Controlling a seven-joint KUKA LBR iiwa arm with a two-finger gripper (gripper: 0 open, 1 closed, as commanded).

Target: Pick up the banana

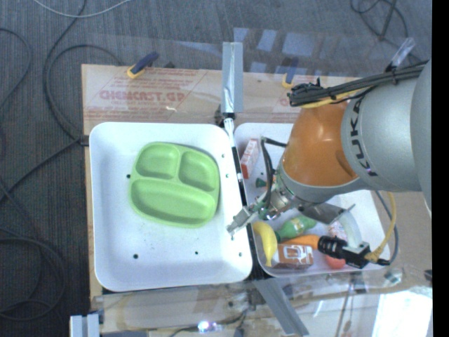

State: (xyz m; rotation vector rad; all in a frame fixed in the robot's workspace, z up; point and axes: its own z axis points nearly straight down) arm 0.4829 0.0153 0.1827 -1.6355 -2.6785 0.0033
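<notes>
Grey carpet fills the top and left of the frame, crossed by dark and pale cables (56, 83). On it stands a brown board bench (175, 93) with faint red lettering, carrying two yellow-and-blue clamps, one (142, 63) at upper left and another (289, 80) partly hidden near the top centre.

Left bin (105, 209): white, shallow, centre-left of the frame. It holds one green divided plate (175, 183), three compartments, lying flat in the bin's upper middle.

Right bin (365, 230): white, just beside the left bin, largely covered by the arm. Contents seen: a red and white packet (248, 157) at the upper left corner; a banana (266, 239), yellow, lying near the bin's left wall at the lower centre of the frame, its lower end touching a brown box (295, 256); a green item (298, 225) just right of the banana; an orange carrot-like piece (303, 242) above the box; a red item (335, 260) at the lower right, partly behind a black fitting.

Arm (379, 139): grey, with an orange section (319, 146), entering from the right and covering the upper right bin.

Gripper (258, 212): at the bins' shared edge, just above the banana's upper end. How far the jaws stand apart cannot be told; nothing is seen between them.
</notes>
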